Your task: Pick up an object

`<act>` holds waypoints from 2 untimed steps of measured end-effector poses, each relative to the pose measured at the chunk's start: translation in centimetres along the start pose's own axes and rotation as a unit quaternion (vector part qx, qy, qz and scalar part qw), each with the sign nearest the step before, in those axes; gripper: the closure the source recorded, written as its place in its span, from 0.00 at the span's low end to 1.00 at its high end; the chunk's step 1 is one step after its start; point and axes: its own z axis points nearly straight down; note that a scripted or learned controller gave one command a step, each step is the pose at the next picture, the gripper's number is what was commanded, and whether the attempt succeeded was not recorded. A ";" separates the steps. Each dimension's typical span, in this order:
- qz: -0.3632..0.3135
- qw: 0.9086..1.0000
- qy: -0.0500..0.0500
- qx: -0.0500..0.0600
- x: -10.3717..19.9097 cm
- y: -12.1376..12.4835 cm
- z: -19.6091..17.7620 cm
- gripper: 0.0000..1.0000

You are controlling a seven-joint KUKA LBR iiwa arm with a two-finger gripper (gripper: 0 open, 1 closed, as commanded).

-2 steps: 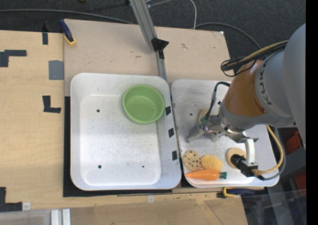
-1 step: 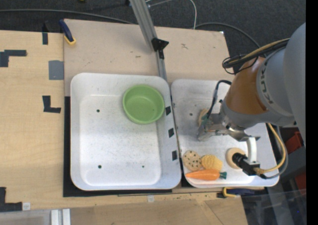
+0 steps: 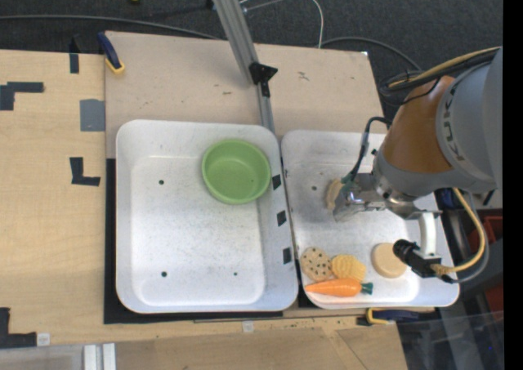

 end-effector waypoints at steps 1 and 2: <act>0.000 1.000 0.000 -0.001 -0.3 0.6 -4.4 1.00; 0.000 1.000 0.000 -0.001 -0.3 0.7 -9.2 1.00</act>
